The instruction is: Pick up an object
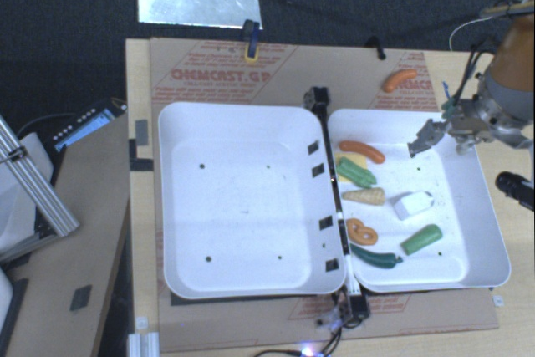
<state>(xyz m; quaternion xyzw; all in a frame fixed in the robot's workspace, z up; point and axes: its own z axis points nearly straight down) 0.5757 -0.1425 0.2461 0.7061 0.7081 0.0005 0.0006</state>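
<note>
Hovering over the right bin, the gripper, whose state I cannot tell, seems mid-approach; next it must descend onto an object, perhaps the white block just below.

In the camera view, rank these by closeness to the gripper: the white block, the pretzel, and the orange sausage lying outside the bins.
Measured from the gripper:
1. White block, below it in the right bin.
2. Orange sausage, on the board beyond the bin's far rim; close to the block's distance, so this order is uncertain.
3. Pretzel, by the divider.
</note>
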